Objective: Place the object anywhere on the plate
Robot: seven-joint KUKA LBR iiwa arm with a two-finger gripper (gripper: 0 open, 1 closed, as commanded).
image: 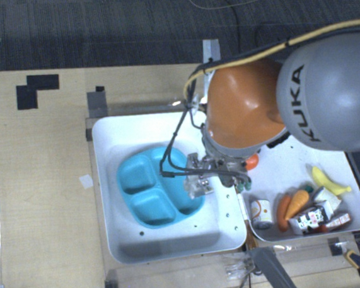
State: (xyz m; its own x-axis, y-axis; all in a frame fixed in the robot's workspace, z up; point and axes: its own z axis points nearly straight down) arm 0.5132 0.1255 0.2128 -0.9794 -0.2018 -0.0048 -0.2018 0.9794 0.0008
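I see the blue plate point(148, 191), a divided one, lying in the left bin point(123, 240), and the gripper point(200, 184) hangs over its right compartment; whether anything sits between the fingers I cannot tell, nor whether they are released or clenched. I can't pick out which object is meant: a banana point(329, 181), two carrots point(291, 204), a small can point(260, 210) and a box point(314, 218) lie in the right bin point(355, 221). I judge the placement as unconfirmed, with nothing visibly resting on the plate.
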